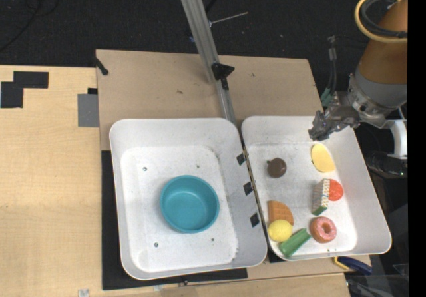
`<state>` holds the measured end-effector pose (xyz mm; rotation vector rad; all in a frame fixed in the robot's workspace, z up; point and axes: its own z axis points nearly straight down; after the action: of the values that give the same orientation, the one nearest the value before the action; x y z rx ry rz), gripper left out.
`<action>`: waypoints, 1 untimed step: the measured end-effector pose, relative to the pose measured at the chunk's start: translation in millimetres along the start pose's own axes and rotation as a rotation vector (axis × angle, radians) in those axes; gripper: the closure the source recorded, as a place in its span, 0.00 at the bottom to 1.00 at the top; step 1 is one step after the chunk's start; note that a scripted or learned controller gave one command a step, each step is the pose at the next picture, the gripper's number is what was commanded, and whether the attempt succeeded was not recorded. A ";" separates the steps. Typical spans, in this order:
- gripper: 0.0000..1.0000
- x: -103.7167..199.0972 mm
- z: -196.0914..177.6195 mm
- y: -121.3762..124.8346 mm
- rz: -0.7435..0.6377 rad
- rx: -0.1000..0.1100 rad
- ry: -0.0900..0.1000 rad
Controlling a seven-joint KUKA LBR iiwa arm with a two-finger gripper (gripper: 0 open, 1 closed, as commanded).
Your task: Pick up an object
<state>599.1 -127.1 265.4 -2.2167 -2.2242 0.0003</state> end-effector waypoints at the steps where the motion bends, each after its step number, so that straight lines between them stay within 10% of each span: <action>1: 1.00 60.5 11.0 4.4 -0.001 0.000 0.000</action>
<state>603.3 -66.6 254.4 -2.2160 -2.2245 0.0001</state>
